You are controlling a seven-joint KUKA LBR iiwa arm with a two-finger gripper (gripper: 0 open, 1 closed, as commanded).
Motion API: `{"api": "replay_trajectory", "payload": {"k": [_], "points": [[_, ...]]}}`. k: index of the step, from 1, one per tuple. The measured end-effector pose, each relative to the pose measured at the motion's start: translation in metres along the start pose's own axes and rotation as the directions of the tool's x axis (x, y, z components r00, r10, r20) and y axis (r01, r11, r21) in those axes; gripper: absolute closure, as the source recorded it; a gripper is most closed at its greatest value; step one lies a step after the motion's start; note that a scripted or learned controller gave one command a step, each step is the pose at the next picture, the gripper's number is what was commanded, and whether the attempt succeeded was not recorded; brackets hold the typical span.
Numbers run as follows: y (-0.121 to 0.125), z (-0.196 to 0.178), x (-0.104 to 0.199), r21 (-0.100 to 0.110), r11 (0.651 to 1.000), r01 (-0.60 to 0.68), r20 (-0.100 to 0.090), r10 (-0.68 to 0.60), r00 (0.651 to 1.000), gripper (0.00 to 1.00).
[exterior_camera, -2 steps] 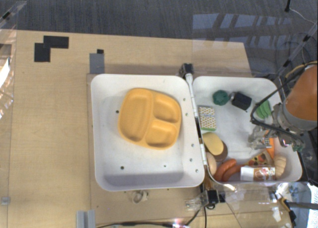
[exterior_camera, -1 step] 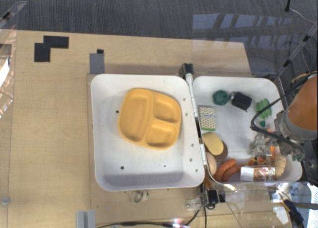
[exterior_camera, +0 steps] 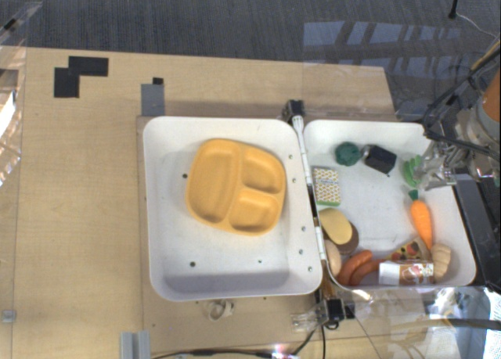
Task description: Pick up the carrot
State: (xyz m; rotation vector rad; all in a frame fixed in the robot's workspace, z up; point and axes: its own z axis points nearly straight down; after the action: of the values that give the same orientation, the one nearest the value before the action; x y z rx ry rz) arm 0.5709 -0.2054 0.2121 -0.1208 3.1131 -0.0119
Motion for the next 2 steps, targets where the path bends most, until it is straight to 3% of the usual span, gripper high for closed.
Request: {"api": "replay_trajectory", "payload": {"k": [1, 2], "points": [[0.0, 0.12, 0.003, -0.002, 0.995, -0.098, -0.005, 0.098, 0.995, 0.0], [0.004, 0.12, 0.042, -0.003, 1.0, 0.011, -0.007, -0.011, 1.0, 0.0]]}}
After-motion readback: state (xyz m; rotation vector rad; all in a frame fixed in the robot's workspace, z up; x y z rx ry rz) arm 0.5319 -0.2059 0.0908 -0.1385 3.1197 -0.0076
